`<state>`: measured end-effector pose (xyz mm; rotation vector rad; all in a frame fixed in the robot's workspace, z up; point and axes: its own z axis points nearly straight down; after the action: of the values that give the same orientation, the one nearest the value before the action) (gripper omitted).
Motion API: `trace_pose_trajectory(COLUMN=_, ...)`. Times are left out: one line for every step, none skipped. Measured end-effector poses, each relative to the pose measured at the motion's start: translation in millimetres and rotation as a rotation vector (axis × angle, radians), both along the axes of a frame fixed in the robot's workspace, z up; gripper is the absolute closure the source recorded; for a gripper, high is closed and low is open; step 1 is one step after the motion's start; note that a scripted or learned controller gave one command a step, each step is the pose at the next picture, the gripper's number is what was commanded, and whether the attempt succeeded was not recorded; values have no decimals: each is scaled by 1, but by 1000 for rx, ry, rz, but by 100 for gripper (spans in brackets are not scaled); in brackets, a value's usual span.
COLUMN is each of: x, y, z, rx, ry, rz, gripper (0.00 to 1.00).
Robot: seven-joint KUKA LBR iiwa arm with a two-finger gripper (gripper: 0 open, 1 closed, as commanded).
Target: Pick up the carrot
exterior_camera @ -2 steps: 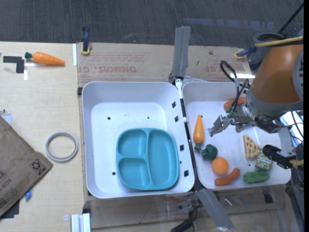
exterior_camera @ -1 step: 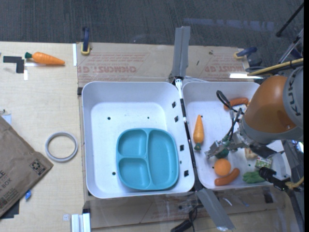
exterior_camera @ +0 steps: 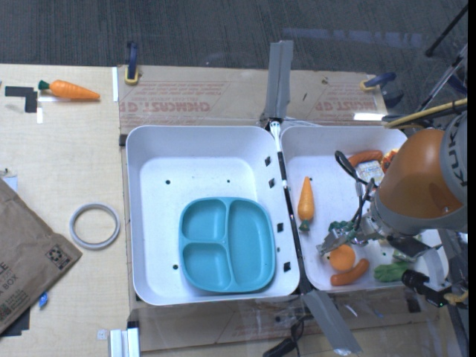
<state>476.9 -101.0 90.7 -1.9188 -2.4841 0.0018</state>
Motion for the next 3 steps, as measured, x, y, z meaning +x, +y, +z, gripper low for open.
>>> trace_pose_trajectory(x=1, y=-1, z=8, rx=0, ry=-1, rz=-5, gripper=100)
trace_pose_trajectory(x=1, y=-1, z=8, rx=0, ry=0, rz=-4, gripper=0)
trace_pose_trajectory(x=0, y=-48, z=0, rx=-1, ry=-1, rz=49, gripper=0)
